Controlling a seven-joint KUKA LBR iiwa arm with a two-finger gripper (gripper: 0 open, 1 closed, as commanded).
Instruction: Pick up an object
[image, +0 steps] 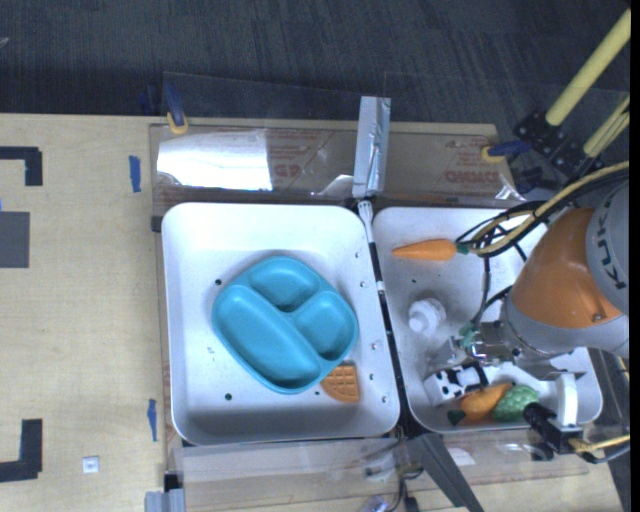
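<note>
The fingers (470, 362) of the grey arm hung low in the right white plastic bin (400, 330); whether spread or pressed together could not be told. Just below them lay a black-and-white toy (452, 381), touching a soft orange lump (482, 401) and a green one (518, 401). A clean pick likely called for a straight drop onto one piece, apart from its neighbours. A glossy orange carrot (428, 251) and a small white bottle (425, 316) lay farther up. The left bin (190, 300) held a smooth blue divided plate (285, 322) and a ridged waffle (342, 383).

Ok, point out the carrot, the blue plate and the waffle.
carrot (425, 251), camera view, middle of its orange body
blue plate (284, 322), camera view, ridge between its compartments
waffle (341, 383), camera view, its gridded top
</note>
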